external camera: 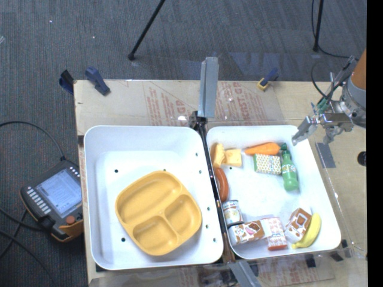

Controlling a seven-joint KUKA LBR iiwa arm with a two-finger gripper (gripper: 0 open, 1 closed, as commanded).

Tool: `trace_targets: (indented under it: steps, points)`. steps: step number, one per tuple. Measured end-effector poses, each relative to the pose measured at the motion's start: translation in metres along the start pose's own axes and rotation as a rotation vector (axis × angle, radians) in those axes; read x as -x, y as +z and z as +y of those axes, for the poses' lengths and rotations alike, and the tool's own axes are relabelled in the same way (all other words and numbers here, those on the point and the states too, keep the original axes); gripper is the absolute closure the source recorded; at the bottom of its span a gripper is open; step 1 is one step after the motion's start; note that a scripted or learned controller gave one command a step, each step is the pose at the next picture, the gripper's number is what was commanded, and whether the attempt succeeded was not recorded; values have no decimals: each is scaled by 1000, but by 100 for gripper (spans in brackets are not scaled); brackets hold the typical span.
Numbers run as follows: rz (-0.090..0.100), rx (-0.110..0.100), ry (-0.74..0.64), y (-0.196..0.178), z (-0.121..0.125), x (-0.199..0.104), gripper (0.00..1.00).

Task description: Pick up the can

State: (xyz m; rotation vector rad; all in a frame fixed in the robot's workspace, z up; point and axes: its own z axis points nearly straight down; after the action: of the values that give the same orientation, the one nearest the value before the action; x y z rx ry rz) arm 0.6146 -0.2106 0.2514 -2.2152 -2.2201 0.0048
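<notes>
Hovering at the far right of the camera view, above the right bin's far right corner: end effector (312,126), fingers spread apart with nothing between them, grey wrist and orange band behind it at the frame edge. Sitting well apart from the end effector, down and to the left, near the right bin's (333,211) left wall: can (231,212), upright, dark label, pale top. Just beside the can toward the near edge: brown snack packet (248,232), then a red and white packet (274,232), a small carton (298,221) and a banana (310,232) in the near right corner, almost straight below the end effector. Closest to the end effector, a little down and left: green bottle (289,171), lying alongside a patterned green packet (267,164), with a carrot (263,149) just above that packet. Farther left, against the bin's left wall: yellow cheese-like pieces (225,156) and an orange-red curved item (222,184) between them and the can. Farthest left of the end effector, in the left bin (96,160): yellow divided plate (158,212) with three compartments. Beyond the bench (149,103), far left on the floor: teach pendant (54,199).
</notes>
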Motion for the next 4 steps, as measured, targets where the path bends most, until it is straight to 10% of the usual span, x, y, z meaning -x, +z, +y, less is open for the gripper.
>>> trace_targets:
  steps: [1,3,4]
  points:
    - [2,-5,235,105,-83,-25,0]
    - [2,-1,235,169,-115,-14,0]
    - [5,-7,240,164,-116,-14,100]
